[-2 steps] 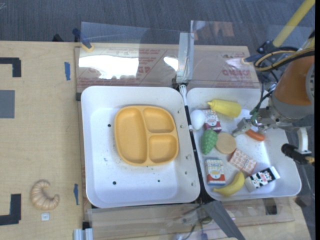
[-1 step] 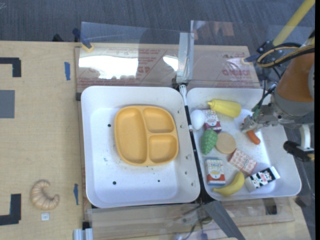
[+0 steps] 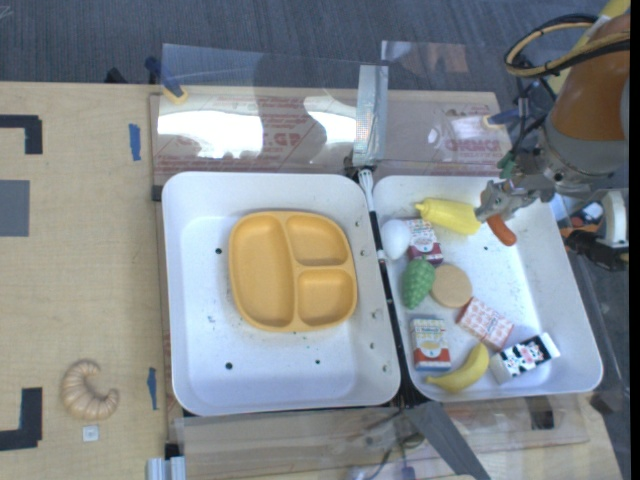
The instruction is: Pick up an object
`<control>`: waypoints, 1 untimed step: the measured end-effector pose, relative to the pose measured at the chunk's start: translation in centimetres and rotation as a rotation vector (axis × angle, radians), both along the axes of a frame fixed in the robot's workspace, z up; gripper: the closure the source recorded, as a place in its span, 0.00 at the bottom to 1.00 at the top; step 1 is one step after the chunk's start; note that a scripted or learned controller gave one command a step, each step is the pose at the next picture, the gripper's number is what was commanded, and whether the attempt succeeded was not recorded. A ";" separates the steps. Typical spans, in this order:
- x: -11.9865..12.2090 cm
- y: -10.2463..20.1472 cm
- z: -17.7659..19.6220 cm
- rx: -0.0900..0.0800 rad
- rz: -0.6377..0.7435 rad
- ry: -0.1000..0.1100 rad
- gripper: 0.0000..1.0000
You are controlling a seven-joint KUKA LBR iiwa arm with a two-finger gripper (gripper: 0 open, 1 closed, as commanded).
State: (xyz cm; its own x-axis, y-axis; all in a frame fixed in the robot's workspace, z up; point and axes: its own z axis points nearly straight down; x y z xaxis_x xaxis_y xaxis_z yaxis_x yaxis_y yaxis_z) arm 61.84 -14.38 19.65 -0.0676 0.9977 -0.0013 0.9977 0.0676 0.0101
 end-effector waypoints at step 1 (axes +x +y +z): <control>3.3 2.9 -8.3 -0.003 0.065 0.010 1.00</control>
State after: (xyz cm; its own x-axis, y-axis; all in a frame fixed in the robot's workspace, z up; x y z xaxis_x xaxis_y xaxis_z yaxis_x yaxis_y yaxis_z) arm 65.14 -11.50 11.35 -0.1328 0.9911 -0.0036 0.9911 0.1328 -0.0005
